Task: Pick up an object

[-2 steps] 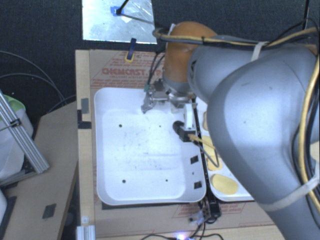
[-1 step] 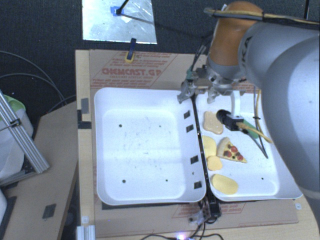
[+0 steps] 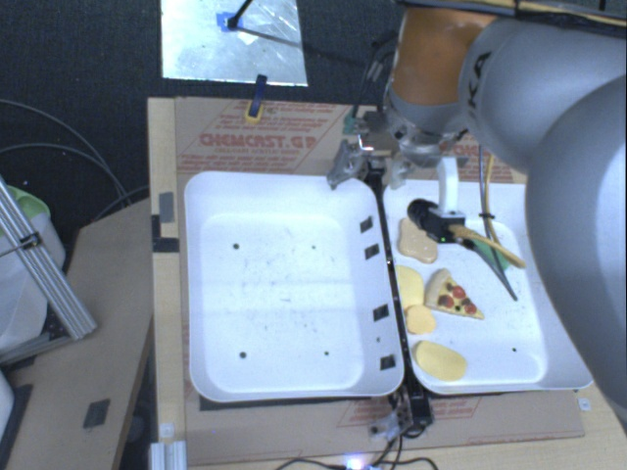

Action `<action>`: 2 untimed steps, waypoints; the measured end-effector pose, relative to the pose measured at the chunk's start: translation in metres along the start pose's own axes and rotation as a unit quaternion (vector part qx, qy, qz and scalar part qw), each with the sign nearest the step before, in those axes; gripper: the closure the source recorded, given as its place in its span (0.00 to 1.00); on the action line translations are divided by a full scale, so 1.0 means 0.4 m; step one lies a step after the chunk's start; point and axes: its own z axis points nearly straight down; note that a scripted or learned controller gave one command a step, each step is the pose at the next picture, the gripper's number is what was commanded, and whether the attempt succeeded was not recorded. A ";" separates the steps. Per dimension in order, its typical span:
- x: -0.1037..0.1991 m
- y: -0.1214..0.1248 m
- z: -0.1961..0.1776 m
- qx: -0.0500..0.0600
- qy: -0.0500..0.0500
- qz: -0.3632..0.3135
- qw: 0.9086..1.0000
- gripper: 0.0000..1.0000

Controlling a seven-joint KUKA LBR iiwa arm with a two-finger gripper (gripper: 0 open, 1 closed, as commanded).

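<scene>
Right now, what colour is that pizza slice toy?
Yellow with red spots, pizza slice, camera view.

My arm (image 3: 549, 96) is grey, with an orange band (image 3: 441, 32) above the wrist. Both bins are white: the left bin (image 3: 279, 292) is speckled with faint dark flecks, and the right bin (image 3: 519, 346) holds pale yellow pieces (image 3: 439, 360), a tan biscuit-coloured shape (image 3: 419, 243), and a pizza slice (image 3: 453, 295) in yellow with red dots. A black object (image 3: 428, 215) lies beside a yellow-green utensil (image 3: 495, 250). Red lettering marks the brown cardboard (image 3: 260, 135) on the tabletop.
</scene>
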 end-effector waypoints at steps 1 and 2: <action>-0.114 -0.147 0.193 0.009 -0.002 0.006 1.000 0.00; 0.161 -0.268 -0.226 -0.004 0.004 -0.004 1.000 0.00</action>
